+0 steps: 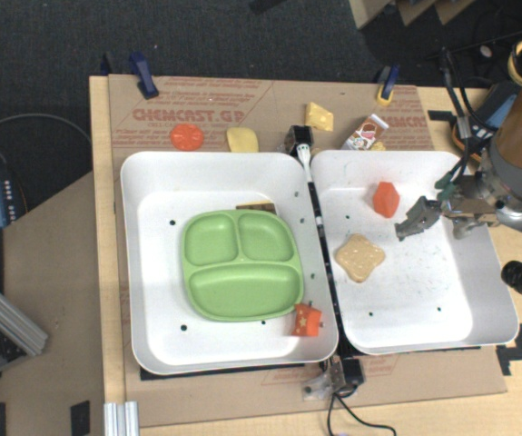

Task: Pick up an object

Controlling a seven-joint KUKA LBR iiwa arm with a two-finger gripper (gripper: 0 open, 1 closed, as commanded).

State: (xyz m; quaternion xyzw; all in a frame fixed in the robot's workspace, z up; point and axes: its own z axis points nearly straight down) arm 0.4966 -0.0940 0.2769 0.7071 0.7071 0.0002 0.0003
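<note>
A tan bread-like piece (pixel 359 258) lies below-left of the fingers (pixel 417 220), a red block (pixel 386 199) just up-left. The fingers hang apart, holding nothing; a descent between both objects would likely close on air.

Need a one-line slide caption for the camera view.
Gripper hovers over right bin beside red block and tan piece; green plate fills left bin.
</note>
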